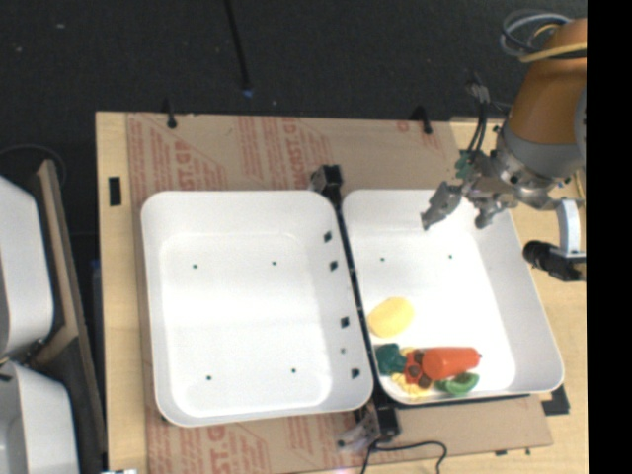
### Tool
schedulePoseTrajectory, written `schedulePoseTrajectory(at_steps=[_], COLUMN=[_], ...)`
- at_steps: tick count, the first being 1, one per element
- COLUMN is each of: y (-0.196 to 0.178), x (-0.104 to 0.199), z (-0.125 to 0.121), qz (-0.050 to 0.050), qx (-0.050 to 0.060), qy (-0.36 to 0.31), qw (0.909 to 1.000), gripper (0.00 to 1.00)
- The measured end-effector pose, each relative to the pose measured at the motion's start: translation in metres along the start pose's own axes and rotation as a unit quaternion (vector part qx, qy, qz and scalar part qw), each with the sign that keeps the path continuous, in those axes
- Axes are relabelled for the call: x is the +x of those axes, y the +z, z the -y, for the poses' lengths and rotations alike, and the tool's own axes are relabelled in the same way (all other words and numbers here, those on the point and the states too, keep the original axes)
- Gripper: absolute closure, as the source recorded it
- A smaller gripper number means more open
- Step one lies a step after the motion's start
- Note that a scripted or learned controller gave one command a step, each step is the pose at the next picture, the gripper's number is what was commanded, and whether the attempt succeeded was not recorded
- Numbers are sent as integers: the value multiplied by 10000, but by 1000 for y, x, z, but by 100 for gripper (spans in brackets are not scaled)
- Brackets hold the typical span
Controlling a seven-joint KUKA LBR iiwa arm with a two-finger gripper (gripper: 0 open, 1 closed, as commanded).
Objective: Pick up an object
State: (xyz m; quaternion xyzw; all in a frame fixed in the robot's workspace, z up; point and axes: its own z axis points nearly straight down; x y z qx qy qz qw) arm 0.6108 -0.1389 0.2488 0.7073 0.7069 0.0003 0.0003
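Pincer (pixel 462 207) spread, empty, above right bin (pixel 513 265) far end; I judge lemon (pixel 391 315) easiest target, lying apart.

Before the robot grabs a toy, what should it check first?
1. Toys to pick: ok. A yellow toy, a red toy and green bits lie in the right bin.
2. Tool open: ok, fingers spread with nothing between them.
3. Tool over a toy: not ok. It hangs at the bin's far edge, and the toys lie in the near corner.
4. Easy single target: ok. The yellow toy sits a little apart.
5. Crowding: not ok for the red toy, which is packed against other pieces.
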Motion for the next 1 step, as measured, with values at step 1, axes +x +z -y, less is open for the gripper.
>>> schedulePoseTrajectory(at_steps=[1], y=[73], x=[19], z=[86], qz=[-4], qx=[33], qy=[2], qw=[10000], gripper=[0])
